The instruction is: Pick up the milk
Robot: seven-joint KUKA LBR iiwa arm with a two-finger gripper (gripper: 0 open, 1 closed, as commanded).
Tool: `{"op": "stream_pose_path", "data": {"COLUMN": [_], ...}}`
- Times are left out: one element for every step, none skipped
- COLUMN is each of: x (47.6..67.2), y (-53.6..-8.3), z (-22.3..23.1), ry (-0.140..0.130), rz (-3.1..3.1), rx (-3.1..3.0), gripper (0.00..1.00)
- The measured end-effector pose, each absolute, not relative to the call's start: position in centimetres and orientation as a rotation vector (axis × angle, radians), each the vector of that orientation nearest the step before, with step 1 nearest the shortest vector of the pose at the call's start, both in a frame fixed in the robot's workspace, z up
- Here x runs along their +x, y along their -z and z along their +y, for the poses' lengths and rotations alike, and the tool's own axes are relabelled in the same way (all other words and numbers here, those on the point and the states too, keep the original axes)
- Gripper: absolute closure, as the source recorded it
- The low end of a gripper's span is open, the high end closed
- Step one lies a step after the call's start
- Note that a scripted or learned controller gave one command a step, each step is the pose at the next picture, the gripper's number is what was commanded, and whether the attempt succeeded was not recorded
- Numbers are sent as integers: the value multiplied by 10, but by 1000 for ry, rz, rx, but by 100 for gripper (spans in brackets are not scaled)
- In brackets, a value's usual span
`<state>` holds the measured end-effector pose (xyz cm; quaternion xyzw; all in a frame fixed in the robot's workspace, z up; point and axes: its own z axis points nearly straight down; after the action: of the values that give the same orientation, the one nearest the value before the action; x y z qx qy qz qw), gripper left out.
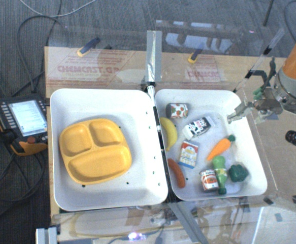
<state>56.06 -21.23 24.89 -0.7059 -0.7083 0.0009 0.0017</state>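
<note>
Cardboard (94, 67) behind both bins reads "CHEMCAST"; milk (196, 127) lies beside pincer (239, 114), grip state unclear.

Faint red lettering on the cardboard sheet (87, 69) shows mirrored and is not legible.

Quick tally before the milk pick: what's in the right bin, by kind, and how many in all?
Cartons: 2, milk and juice box
Cans: 2, one at the top, one at the bottom
Bottle: 1, green
Produce: 3, banana, carrot, broccoli
Sausage: 1
Total: 9
</note>
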Motion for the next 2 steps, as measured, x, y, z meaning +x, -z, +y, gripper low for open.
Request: {"op": "stream_pose_path", "data": {"x": [583,627], "y": [-184,-104], "z": [-223,-189], "ry": [-6,-5], "rz": [-2383,-2344], "rx": [-2044,-2092], "gripper": [0,0]}}
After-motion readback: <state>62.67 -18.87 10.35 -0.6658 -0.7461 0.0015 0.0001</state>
